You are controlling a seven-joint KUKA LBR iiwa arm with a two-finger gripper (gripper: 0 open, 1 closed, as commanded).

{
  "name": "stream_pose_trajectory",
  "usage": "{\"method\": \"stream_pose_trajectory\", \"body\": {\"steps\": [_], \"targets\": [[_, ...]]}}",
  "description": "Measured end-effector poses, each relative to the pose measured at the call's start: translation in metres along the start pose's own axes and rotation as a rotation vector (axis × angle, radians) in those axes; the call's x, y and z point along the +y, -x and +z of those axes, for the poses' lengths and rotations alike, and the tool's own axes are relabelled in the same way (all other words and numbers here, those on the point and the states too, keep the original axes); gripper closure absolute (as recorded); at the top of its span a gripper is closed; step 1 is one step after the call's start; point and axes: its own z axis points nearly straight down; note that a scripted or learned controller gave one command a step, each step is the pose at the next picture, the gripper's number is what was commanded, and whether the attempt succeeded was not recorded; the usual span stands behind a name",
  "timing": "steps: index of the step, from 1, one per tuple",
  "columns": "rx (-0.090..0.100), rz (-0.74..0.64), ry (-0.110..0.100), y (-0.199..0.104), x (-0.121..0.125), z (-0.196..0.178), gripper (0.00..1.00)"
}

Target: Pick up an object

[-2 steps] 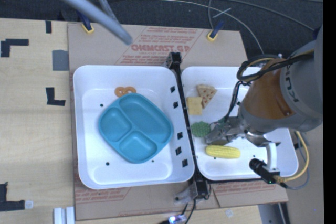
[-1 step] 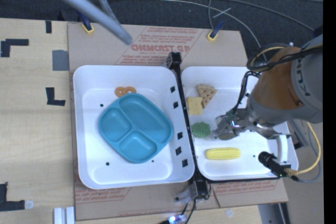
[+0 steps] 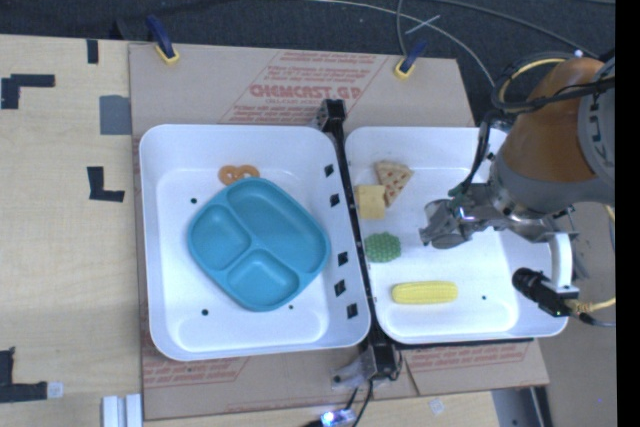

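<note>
The right bin (image 3: 500,320) holds a yellow corn cob (image 3: 424,292) near its front, a green round piece (image 3: 382,246) by the divider, a yellow cheese block (image 3: 371,202) and a tan waffle wedge (image 3: 393,178) at the back. My gripper (image 3: 441,226) hangs over the middle of this bin, right of the green piece and above the corn, pointing left. Nothing shows between its fingers. I cannot make out how far apart the fingers stand.
The left bin (image 3: 165,315) carries a blue divided tray (image 3: 258,242) and a small orange pretzel (image 3: 238,175) behind it. A black clip rail (image 3: 345,215) divides the bins. Cables arc over the bench behind the arm (image 3: 555,145).
</note>
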Motion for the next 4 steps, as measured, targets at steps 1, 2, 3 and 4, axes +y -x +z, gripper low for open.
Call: {"method": "stream_pose_trajectory", "body": {"steps": [1, 2, 3, 4], "targets": [[0.001, 0.000, -0.002, 0.000, 0.001, -0.020, 1.00], [0.002, -0.005, -0.002, -0.041, 0.032, -0.027, 1.00], [0.002, -0.004, -0.005, -0.092, 0.044, -0.028, 1.00], [0.002, -0.005, -0.004, -0.137, 0.068, -0.019, 1.00]]}}
